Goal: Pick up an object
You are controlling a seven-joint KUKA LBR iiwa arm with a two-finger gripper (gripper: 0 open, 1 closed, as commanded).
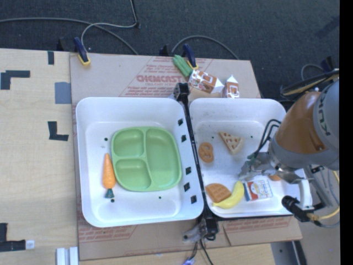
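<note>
Gripper (249,169) low in right bin (220,105), just above small carton (257,190) beside banana (233,198); jaws' state: can't tell. Carton prob light, stiff, slick; grab across narrow sides.

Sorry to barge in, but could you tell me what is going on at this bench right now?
A grey and orange robot arm reaches into the right bin, its pincer low beside a small carton. A banana, round waffle, cookie and waffle wedge also lie there. The left bin has a green divided plate and a carrot. Nothing looks lifted yet.
</note>
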